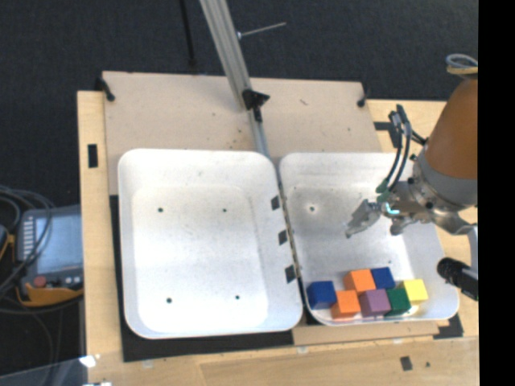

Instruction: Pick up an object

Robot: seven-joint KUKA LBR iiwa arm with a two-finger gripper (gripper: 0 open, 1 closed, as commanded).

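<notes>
Camera view looks down on the gripper (376,218) hanging over the right bin (322,185), its two fingers (360,218) spread apart with nothing between them. Below the fingers and toward the near edge sits a tight cluster of blocks, well apart from the fingertips: an orange block (361,279) and a blue block (383,277) closest, then another blue block (321,293), a second orange one (347,302), a purple block (374,301), a green block (398,299) and a yellow block (415,289). Farther off to the fingers' left lies the left bin (197,244).
</notes>
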